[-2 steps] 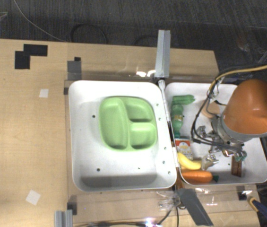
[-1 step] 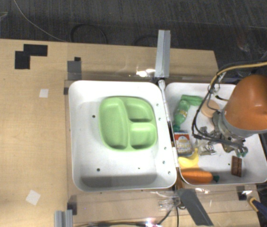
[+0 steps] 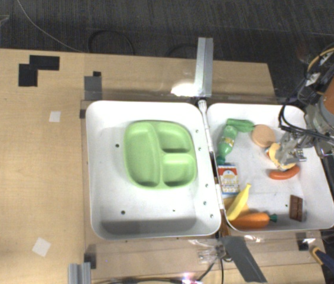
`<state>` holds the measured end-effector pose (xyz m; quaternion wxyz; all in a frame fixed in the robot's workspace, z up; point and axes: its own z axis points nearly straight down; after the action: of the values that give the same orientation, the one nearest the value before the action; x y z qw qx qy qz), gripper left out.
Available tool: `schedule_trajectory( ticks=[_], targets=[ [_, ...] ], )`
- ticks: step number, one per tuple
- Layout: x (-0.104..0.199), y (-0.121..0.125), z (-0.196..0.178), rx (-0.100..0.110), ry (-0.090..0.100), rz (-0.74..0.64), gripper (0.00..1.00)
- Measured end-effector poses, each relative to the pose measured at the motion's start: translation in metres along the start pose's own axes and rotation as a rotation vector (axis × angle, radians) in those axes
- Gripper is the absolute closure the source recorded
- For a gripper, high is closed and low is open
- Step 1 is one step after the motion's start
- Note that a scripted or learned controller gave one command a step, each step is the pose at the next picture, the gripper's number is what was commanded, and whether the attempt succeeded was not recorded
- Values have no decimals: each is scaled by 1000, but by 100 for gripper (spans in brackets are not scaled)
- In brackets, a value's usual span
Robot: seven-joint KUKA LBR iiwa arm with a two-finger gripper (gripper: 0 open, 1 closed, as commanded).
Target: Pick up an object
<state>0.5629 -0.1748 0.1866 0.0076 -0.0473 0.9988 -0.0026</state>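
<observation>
My gripper (image 3: 287, 157) hangs low over the right bin (image 3: 320, 212), in its upper right part. Its fingers come down on a yellow-orange piece of toy food (image 3: 272, 152), just above a red sausage (image 3: 284, 173). A tan bun (image 3: 263, 136) lies to the upper left of the gripper. Further left lies a green bottle (image 3: 229, 136). A small red-and-white box (image 3: 229, 179), a banana (image 3: 239, 201), a carrot (image 3: 252, 220) and a brown chocolate bar (image 3: 296, 208) lie along the bin's lower part.
The left bin (image 3: 104, 218) holds a green divided plate (image 3: 158, 153). A metal post (image 3: 204, 67) stands behind the wall between the bins. The arm's grey body and cables (image 3: 326, 111) reach in from the right over the right bin's edge.
</observation>
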Motion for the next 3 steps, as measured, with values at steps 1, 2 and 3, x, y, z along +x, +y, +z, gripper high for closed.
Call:
schedule_trajectory(
  ticks=[1,2,3],
  targets=[
    [9,-25,17,-5,4,-522,100],
    [9,-25,17,-6,4,-523,0],
    [54,-26,96,-1,-1,-331,0]
  ],
)
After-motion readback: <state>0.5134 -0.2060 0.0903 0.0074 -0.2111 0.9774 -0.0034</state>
